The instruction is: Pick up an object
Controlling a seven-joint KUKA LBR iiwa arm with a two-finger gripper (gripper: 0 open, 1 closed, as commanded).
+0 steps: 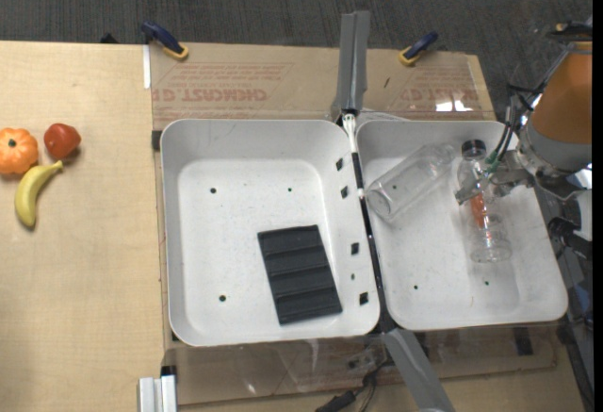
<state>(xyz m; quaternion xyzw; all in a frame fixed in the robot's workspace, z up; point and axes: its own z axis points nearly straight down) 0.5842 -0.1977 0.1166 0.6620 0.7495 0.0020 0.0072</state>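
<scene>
- Camera view: clear plastic bottle (pixel 484 223) lies in right bin (pixel 528 306), by a clear cup (pixel 407 182).
- Judged light, slick, thin-walled; grasp across its body.
- Gripper (pixel 482 176) hovers at its cap end; grip state cannot be told.
- Black ridged block (pixel 300 273) sits in left bin (pixel 188 240).

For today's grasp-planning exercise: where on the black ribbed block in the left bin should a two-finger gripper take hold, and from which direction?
Come straight down on the black ribbed block and pinch across its shorter width, mid-length. It lies flat, slightly slanted, away from the left bin's walls, so both long edges look reachable.
</scene>
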